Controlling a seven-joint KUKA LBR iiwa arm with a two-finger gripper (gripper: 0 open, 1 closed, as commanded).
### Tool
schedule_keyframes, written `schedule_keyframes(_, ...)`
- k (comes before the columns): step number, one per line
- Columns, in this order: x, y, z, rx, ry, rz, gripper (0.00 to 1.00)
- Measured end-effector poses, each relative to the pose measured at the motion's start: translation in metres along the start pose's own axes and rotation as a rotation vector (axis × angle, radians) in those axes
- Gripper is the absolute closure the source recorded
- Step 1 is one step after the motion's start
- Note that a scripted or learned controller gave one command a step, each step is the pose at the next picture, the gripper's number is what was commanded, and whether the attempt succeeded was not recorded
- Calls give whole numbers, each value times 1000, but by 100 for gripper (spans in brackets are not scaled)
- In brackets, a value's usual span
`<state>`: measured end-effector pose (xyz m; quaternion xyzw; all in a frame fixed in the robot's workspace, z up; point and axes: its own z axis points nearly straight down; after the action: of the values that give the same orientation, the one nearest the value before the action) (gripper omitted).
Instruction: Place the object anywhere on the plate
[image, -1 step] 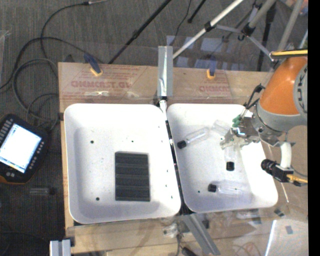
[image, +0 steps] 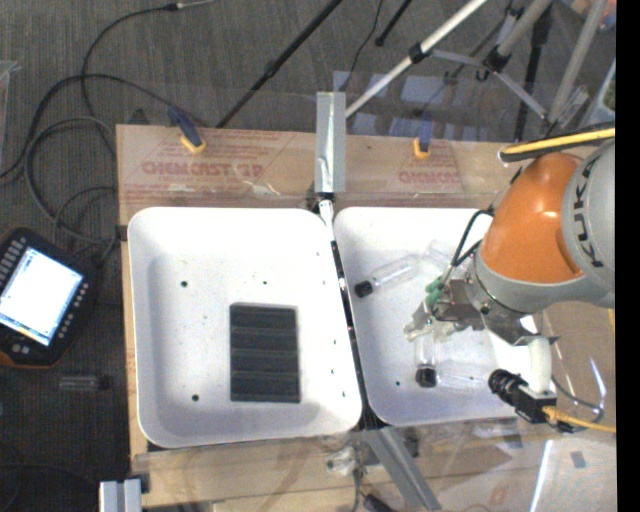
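Note:
A black ridged plate (image: 265, 352) lies flat in the left bin (image: 170, 250), a little below its middle. In the right bin (image: 385, 395) a clear tube with a black cap (image: 388, 272) lies near the upper left. A second clear tube with a black cap (image: 443, 376) lies lower down. My gripper (image: 428, 322) hangs over the middle of the right bin, between the two tubes and just above the lower one. The orange wrist band (image: 530, 235) hides the bin's right part.
A metal divider post (image: 329, 140) stands at the back between the bins. A handheld screen (image: 38, 298) lies left of the bench. Cables and a tripod leg cross the floor behind. A black and yellow connector (image: 520, 392) sticks out at the right bin's lower right.

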<state>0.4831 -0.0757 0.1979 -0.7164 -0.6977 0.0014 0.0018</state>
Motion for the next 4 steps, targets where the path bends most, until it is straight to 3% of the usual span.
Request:
schedule_keyframes(1,75,41,2,0,0,-95,100)
schedule_keyframes(2,174,13,11,0,-1,-310,100)
schedule_keyframes(3,202,-5,-62,-2,-2,-399,100)
schedule_keyframes(4,245,-6,-80,-2,-4,-590,100)
